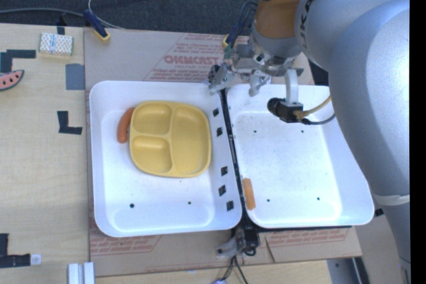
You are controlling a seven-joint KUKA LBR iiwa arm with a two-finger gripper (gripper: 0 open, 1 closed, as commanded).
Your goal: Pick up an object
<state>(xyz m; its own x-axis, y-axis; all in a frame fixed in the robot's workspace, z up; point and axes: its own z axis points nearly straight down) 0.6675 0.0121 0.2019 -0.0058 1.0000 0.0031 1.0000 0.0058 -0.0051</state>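
Observation:
A yellow divided plate (170, 138) lies in the left bin (160, 213). An orange sausage-shaped piece (123, 126) rests against the plate's left rim. A smaller orange piece (248, 193) lies in the right bin (313, 203), close to its left wall. My gripper (237, 84) hangs over the far end of the divide between the two bins. Its fingers (217, 82) are spread and open, with nothing between them. It is well behind the plate and far from both orange pieces.
The grey arm covers the right side of the view and overhangs the right bin's far right corner. A black fitting with a cable (285, 108) hangs over the right bin. On the wooden bench to the left are a small patterned block (56, 44), a watermelon-slice toy (10, 80) and black tape marks.

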